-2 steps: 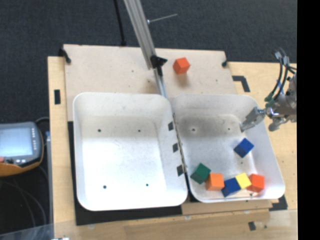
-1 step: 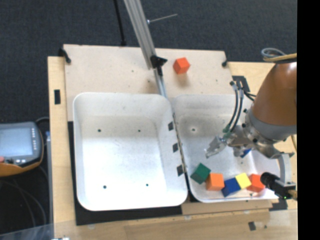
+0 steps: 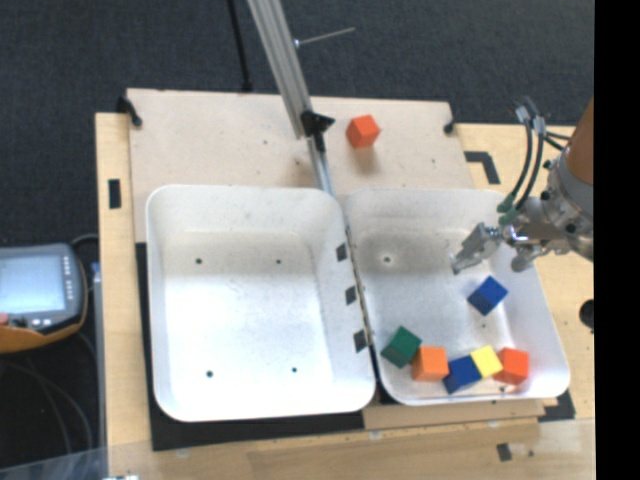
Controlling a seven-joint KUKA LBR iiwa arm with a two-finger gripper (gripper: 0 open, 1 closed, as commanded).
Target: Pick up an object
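Note:
My gripper hangs over the right bin, near its right side, with its two fingers spread apart and nothing between them. A blue cube lies just below the fingers, apart from them. Along the bin's front edge sit a green cube, an orange cube, a second blue cube, a yellow cube and a red-orange cube.
The left bin lies beside the right one. An orange cube rests on the board behind the bins. A slanted metal rail rises from the back middle. A small screen device sits at the far left.

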